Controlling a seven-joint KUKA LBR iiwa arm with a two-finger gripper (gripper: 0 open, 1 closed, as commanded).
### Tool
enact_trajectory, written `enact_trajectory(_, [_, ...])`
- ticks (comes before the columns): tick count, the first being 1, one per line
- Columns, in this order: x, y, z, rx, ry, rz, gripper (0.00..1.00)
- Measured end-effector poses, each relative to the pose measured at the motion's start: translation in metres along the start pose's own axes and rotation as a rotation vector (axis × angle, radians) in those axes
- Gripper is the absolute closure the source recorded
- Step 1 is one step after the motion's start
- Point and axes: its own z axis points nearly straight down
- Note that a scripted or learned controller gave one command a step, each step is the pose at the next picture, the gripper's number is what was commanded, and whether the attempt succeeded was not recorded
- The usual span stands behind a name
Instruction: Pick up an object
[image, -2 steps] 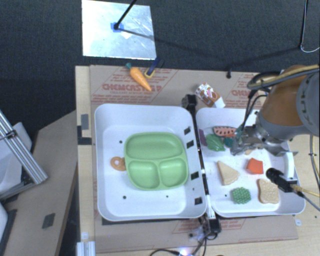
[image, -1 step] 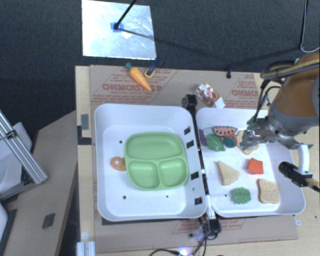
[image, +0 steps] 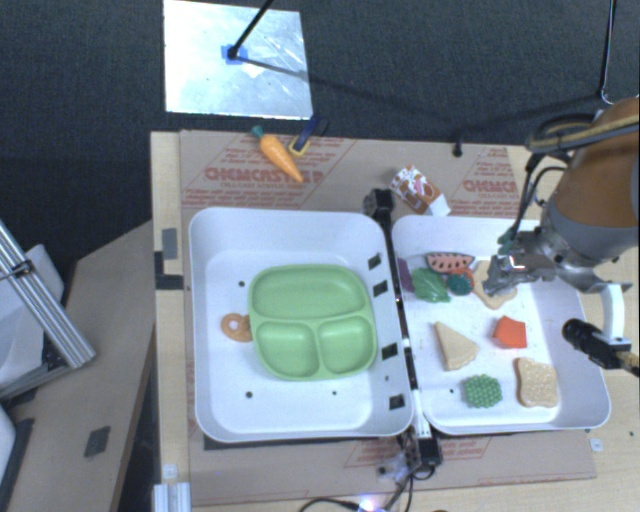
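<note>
My arm (image: 590, 190) comes in from the right, grey with an orange band near the wrist. My gripper (image: 508, 268) hangs low over the far part of the right white bin (image: 590, 405). I cannot tell how it is set, because the view is too small and dark there. Right under it lies a pale tan cookie-shaped toy (image: 492, 292), and they look very close, maybe touching.

In the same bin there is a toy watermelon slice (image: 450, 263), red with a green edge, near the far wall. Just in front of it sit a dark green leafy toy (image: 430, 287) and a small teal round toy (image: 460, 284). In the middle lies a tan wedge like a piece of cheese (image: 456, 346). Beside it, to the right, is a small orange-red block (image: 510, 332). Near the front are a bumpy green ball like broccoli (image: 483, 391) and a tan slice of toy bread (image: 537, 383).

The left white bin (image: 215, 300) has a light green plastic plate with three parts (image: 312, 320) in the middle. A little orange ring like a pretzel (image: 236, 327) lies just beside the plate on its left.

Behind the bins, on the brown board, lie an orange toy carrot (image: 279, 156) and a small red and white packet (image: 417, 189).
</note>
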Motion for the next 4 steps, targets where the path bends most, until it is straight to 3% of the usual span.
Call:
enact_trajectory(2, [0.112,-0.025,-0.001,0.002,0.002,-0.006,1.00])
enact_trajectory(3, [0.165,-0.025,0.010,0.003,0.002,-0.005,1.00])
enact_trajectory(4, [0.157,-0.030,-0.009,0.001,0.001,0.002,1.00])
